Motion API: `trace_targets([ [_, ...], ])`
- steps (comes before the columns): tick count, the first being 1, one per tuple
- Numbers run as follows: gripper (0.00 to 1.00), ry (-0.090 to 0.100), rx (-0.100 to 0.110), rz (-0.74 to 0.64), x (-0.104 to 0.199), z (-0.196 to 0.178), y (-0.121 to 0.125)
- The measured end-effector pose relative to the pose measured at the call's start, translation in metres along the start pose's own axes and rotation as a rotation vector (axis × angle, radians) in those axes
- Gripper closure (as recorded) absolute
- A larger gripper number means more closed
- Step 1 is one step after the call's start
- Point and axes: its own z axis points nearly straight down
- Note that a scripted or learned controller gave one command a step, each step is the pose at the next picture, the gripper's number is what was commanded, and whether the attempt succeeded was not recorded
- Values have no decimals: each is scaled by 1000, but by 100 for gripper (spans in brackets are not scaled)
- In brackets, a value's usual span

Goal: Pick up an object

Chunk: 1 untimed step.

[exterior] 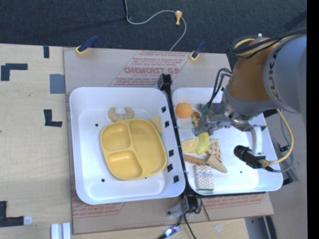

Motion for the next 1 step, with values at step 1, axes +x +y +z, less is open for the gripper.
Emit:
trace_targets([
  [1, 100, 0, 0, 0, 44, 0, -11],
])
